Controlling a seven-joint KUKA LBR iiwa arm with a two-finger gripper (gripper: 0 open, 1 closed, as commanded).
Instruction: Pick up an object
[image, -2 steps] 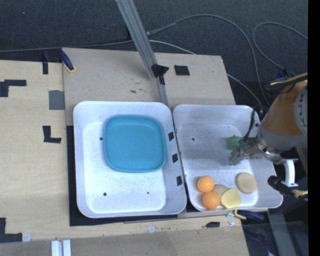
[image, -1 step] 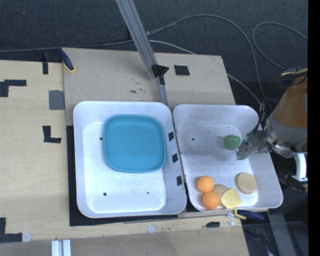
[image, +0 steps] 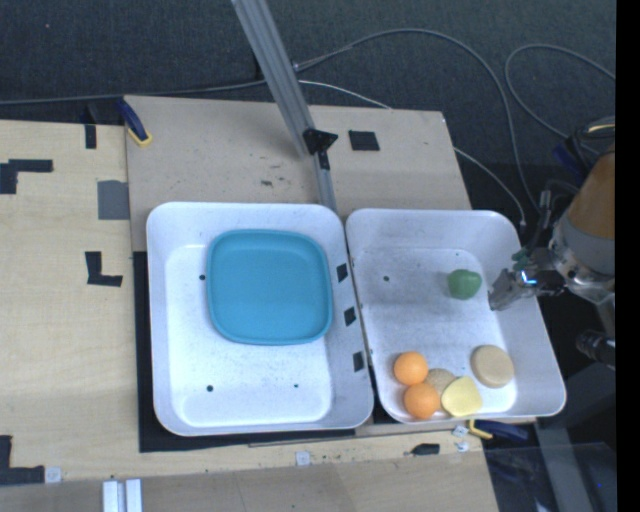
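The right bin holds a small green ball near its right wall. In its front right corner lie two orange balls, a yellow piece and a beige round piece. My gripper hangs at the bin's right rim, just right of the green ball, with nothing visibly between its fingers. The arm with its orange band comes in from the right edge.
The left bin carries a square turquoise plate. A grey metal pole slants down to the gap between the bins. Cables run across the dark floor at the back right.
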